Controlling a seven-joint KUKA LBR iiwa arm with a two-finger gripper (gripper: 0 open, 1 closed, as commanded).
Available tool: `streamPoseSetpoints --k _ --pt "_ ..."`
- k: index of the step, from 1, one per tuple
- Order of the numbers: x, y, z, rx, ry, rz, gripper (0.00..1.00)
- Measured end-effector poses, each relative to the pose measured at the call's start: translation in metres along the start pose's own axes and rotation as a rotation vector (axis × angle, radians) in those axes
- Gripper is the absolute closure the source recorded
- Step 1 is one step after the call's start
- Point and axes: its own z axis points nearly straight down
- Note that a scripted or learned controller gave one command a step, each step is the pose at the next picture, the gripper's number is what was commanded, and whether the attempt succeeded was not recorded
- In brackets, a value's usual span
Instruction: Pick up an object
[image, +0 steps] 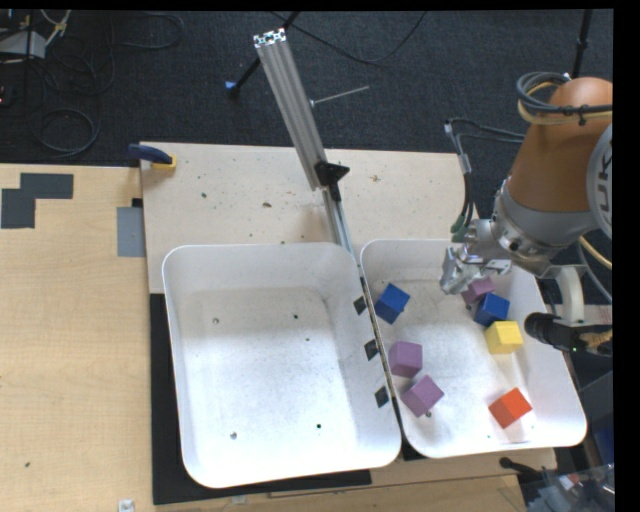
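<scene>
The right bin (560, 425) holds several small blocks. A blue cube (392, 301) lies near its left wall, and two purple blocks (405, 357) (423, 394) sit below it. An orange cube (511, 408) rests near the front right, with a yellow cube (503, 336) above it. Another blue cube (491, 309) and a purple block (479, 290) lie at the bin's far right. My gripper (466, 272) hangs just over that purple block, at its left edge. Nothing shows between the fingers.
The left bin (200, 300) stands beside the right one, with black clips along the shared wall. A slanted aluminium post (300, 120) rises from behind the bins. A blue and yellow clamp (152, 156) lies at the bench's back left corner.
</scene>
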Motion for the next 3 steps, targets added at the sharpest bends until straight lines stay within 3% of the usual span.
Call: streamPoseSetpoints --k 3 --pt "0.151 0.055 0.035 -0.001 -0.001 0.002 1.00"
